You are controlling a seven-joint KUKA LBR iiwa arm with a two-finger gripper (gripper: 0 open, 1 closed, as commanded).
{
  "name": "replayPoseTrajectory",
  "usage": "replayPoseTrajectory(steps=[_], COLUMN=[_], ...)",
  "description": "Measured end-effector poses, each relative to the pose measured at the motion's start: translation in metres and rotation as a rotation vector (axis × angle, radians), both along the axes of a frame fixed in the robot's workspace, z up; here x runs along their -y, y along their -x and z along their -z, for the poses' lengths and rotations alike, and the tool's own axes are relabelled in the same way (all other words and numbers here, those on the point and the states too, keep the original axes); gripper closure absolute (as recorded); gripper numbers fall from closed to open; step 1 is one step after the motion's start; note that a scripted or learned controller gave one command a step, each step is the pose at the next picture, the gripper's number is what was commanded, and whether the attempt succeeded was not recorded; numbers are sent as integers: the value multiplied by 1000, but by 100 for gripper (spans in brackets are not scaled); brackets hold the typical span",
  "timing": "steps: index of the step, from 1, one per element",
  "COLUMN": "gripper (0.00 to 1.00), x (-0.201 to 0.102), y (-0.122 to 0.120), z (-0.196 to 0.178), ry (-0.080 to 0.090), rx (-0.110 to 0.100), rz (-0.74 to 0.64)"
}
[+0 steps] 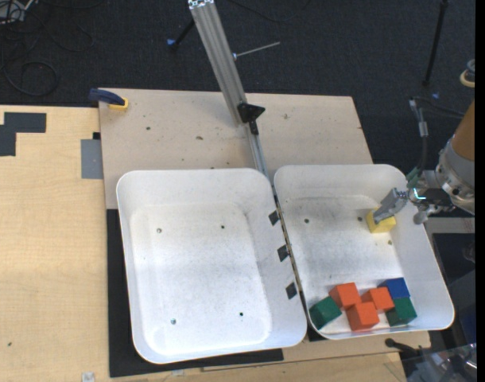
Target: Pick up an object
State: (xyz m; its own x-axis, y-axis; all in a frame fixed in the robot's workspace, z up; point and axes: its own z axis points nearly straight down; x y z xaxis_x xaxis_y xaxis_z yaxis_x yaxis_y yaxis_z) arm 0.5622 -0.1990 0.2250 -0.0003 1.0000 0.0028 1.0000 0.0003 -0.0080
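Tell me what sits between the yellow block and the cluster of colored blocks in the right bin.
Nothing: in the camera view, bare white bin floor separates the yellow block from the cluster of colored blocks.

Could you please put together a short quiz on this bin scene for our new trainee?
1. True or false: the yellow block lies in the left bin.
2. The gripper is nearest which block? A) blue B) yellow C) green
3. Which corner of the right bin holds the cluster of orange, green and blue blocks?

Key: 1 false; 2 B; 3 the near right corner.
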Motion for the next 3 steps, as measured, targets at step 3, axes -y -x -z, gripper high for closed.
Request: replayPoseTrajectory(steps=[3], gripper=[0], x=[-4], y=[-7], z=[87], ry=[0], rx=[0], rz=[1])
